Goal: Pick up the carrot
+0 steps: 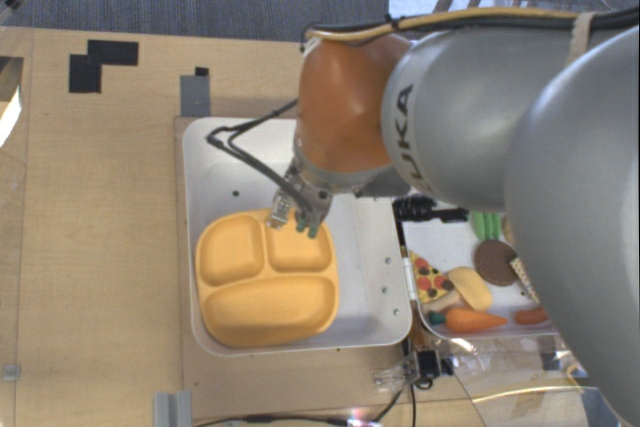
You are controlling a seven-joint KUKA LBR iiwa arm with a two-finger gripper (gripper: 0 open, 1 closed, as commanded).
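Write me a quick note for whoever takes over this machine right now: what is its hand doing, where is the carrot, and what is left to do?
Hand: hovering at the top edge of the yellow divided plate in the left bin, nothing between its fingers.
Carrot: lying in the right bin, beside a slice of toy pizza and a pale yellow piece.
Done: nothing yet; the carrot is untouched.
Left: move the hand to the right bin, grasp the carrot, lift it.

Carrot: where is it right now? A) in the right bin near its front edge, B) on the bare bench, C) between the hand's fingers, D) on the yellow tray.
A: the carrot lies in the right bin near its front edge, while the hand is over the tray in the left bin.
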